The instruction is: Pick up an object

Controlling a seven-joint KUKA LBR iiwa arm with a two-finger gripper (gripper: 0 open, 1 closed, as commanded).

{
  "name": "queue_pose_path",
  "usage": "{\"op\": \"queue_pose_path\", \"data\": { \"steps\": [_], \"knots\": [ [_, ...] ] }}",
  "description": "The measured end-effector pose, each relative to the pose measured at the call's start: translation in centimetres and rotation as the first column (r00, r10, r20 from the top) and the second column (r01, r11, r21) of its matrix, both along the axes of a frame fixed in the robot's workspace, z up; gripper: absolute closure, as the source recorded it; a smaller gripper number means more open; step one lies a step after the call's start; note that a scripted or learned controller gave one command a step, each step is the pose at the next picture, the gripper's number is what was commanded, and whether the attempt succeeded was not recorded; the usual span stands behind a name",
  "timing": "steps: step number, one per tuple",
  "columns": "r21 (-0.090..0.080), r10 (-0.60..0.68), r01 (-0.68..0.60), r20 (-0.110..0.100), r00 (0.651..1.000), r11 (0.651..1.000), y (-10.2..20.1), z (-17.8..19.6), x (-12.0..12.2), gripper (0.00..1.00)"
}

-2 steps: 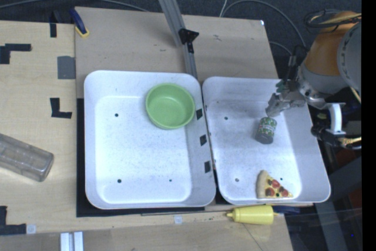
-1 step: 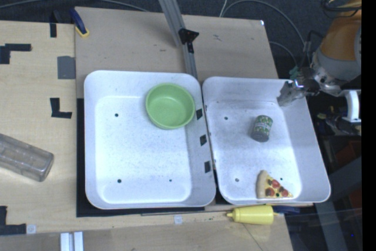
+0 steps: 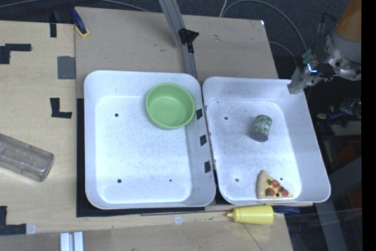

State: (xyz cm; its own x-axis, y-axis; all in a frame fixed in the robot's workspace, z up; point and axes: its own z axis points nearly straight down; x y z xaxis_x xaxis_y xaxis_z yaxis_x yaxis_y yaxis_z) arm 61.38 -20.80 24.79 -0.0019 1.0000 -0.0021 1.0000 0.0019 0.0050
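While claw (image 3: 298,84) hovers at bin rim, can (image 3: 262,127) lower-left, apart.

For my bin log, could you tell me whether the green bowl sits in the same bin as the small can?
No, the green bowl is in the left bin, the small can in the right bin.

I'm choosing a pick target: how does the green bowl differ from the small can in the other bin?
The green bowl is plain light green, wide and open; the small can is grey-green with a patterned label, narrow and much smaller. The bowl sits upright against the back of the left bin; the can sits near the middle of the right bin, and its pose is hard to tell. Both sit apart from the gripper at the right bin's far corner.
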Motion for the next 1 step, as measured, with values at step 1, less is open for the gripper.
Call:
{"op": "queue_pose_path", "data": {
  "steps": [1],
  "knots": [
    [0.000, 0.000, 0.000, 0.000, 1.000, 1.000, 0.03, 5.13, 0.12, 1.00]
  ]
}}
